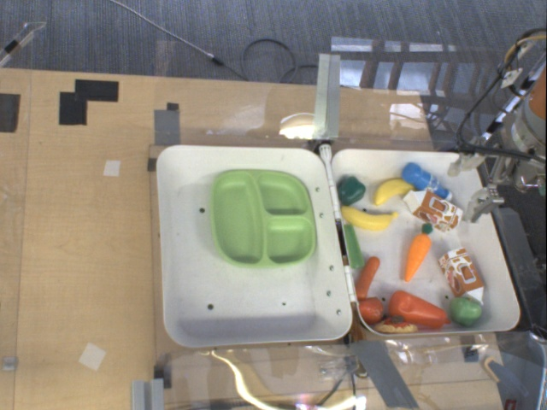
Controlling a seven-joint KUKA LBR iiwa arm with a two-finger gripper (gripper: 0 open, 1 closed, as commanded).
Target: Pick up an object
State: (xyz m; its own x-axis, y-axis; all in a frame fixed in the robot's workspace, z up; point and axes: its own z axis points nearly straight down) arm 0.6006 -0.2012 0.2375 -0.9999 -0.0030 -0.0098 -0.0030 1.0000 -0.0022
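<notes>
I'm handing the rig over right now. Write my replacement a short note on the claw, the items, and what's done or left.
Claw: at the right bin's right rim, nothing seen between its fingers.
Items: toy food all in the right bin, including carrot, two bananas, blue bottle, green ball. Left bin holds a green divided plate.
Done: nothing picked.
Left: grasp and lift one item.

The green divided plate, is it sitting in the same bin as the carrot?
No, the green divided plate lies in the left bin, the carrot in the right bin.
</notes>
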